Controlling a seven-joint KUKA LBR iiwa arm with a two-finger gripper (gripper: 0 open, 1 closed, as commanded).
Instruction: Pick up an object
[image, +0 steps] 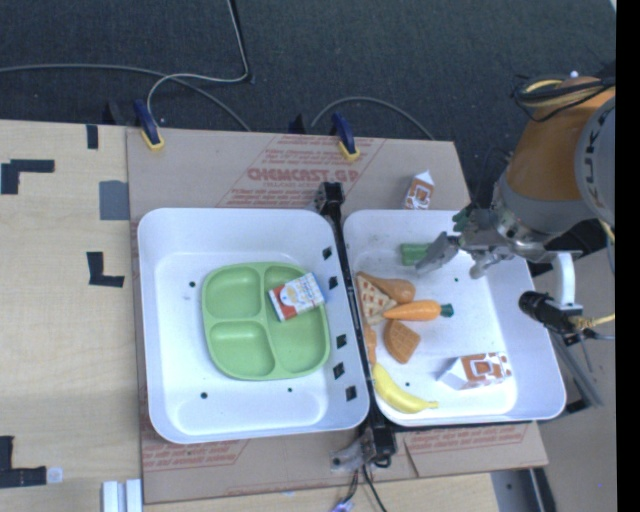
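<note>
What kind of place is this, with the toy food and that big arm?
Probably a robotics lab test bench. A grey and orange robot arm reaches over two white bins clamped to cardboard, cables run across the floor, and the bins hold play items such as a toy carrot and a green divided plate.

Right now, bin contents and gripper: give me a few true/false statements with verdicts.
1. The green divided plate lies in the left bin. True.
2. A small carton rests on the plate. True.
3. The banana is in the left bin. False: it lies in the right bin, near its front edge.
4. The gripper holds the carrot. False: the fingers stand open with nothing between them, and the carrot lies in the bin.
5. A carton stands outside both bins. True.
</note>
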